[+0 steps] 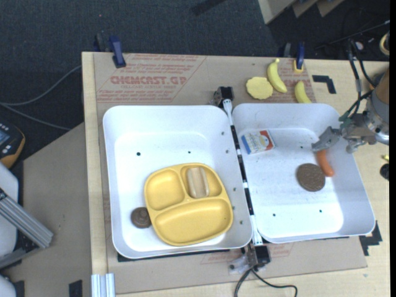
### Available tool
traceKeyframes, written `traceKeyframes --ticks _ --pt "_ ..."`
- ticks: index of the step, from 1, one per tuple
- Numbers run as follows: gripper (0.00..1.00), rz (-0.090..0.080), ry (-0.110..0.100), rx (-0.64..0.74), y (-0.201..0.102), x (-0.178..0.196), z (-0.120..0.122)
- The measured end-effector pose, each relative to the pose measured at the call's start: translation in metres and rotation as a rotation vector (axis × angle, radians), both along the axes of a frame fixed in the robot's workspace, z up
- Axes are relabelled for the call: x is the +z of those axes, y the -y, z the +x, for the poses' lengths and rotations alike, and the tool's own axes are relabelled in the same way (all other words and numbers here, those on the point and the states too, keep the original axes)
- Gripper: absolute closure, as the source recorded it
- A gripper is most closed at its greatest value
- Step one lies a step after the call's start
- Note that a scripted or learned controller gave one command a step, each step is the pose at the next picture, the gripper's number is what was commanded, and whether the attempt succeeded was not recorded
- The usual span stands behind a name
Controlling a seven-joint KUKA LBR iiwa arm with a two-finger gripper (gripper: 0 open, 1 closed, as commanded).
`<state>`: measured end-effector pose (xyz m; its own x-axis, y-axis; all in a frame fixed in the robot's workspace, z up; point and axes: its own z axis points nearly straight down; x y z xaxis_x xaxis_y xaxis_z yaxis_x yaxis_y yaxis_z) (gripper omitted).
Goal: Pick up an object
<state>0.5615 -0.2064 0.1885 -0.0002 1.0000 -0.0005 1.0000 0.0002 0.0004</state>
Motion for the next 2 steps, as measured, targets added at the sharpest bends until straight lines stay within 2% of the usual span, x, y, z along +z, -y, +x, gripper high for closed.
traceKeyframes --ticks 1,2 --pt "0.0 0.014 -0.001 0.006 0.011 -0.108 0.05" --pt "1.0 0.003 0.002 0.005 0.014 -0.093 0.049"
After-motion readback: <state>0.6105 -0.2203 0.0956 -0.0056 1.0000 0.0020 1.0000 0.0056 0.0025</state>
